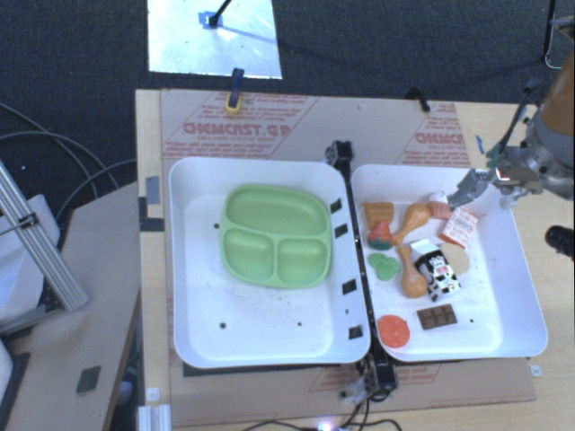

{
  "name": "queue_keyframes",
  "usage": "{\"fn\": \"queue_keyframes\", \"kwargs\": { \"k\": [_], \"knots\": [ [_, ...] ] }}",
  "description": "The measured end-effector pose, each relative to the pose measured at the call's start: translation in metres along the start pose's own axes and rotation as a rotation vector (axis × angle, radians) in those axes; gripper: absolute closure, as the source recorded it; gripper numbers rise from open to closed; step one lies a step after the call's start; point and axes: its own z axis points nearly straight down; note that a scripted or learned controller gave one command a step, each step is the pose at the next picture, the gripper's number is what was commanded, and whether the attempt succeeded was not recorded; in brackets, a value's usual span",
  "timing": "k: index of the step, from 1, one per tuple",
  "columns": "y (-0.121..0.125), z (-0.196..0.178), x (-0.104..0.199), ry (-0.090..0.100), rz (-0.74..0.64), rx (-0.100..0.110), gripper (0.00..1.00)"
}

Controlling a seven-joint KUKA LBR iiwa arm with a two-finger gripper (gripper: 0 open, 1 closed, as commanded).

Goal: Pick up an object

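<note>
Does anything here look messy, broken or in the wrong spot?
Nothing looks broken or spilled. The toy food lies jumbled together in the right bin, some pieces overlapping. The green divided plate sits slightly askew in the left bin, holding no food.

Wooden bench [296,115] carries brown board sheet printed "CHEMCAST GP" in red. Two shallow white bins on it side by side, touching along a black clip seam. Right bin [512,330] sits directly under and left of gripper [469,187]; left bin [193,268] well to gripper's left. Yellow-and-blue clamp [234,92] on bench's far edge, far left of gripper; black clamp [419,101] on same edge, nearer gripper.
</note>
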Motion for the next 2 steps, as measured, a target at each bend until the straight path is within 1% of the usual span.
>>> {"fn": "queue_keyframes", "kwargs": {
  "k": [1, 2],
  "knots": [
    [-0.088, 0.089, 0.048, 0.006, 0.001, 0.014, 0.0],
    [-0.088, 0.188, -0.001, -0.002, 0.007, 0.002, 0.0]
  ]
}}
